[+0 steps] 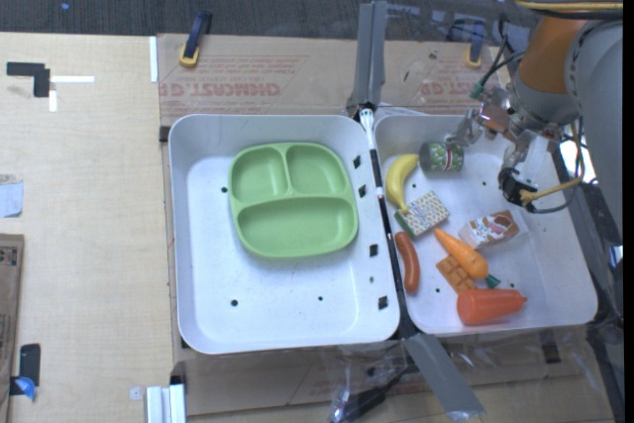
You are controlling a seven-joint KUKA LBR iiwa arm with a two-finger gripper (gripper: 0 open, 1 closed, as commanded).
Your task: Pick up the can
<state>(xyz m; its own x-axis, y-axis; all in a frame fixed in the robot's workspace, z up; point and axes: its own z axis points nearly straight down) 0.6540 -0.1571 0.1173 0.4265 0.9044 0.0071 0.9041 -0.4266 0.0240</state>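
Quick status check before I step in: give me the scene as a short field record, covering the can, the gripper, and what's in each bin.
can: lying on its side at the back of the right bin, just right of the banana
gripper: right beside the can at its upper right; a grasp cannot be confirmed
right bin contents: banana, small patterned box, sausage, carrot, snack packet, waffle piece, red-orange pepper
left bin: holds a green divided plate
task state: can not lifted
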